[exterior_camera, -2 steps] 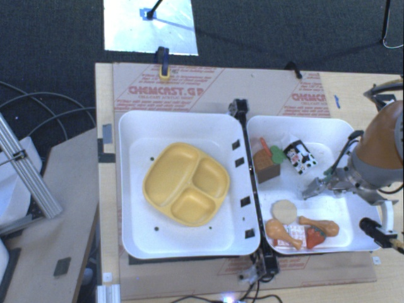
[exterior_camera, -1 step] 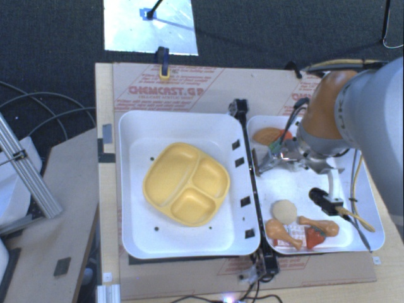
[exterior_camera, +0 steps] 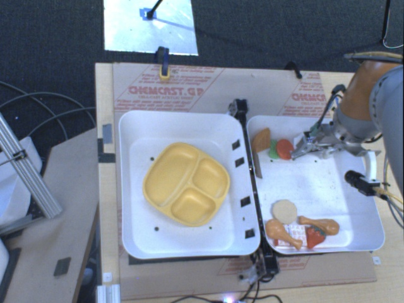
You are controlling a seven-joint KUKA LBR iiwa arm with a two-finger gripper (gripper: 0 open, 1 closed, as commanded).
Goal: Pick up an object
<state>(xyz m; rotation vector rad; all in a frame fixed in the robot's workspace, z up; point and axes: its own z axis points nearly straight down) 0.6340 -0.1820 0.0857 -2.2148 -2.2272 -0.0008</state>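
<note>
- Claw (exterior_camera: pixel 298 149) detail is hard to read: its tips blur against the red tomato-like toy (exterior_camera: pixel 285 148), touching or just beside it, so I cannot tell whether it is clenched or released.
- Tomato toy lies in the right bin (exterior_camera: pixel 360 197), upper left corner, green leaf end pointing left toward a brown slice (exterior_camera: pixel 261 140).
- Drumsticks (exterior_camera: pixel 303 227) and a pale round disc (exterior_camera: pixel 284 211) lie near the front wall.
- Yellow divided tray (exterior_camera: pixel 186 183) sits in the left bin (exterior_camera: pixel 136 169) on the desk (exterior_camera: pixel 189 84).
</note>
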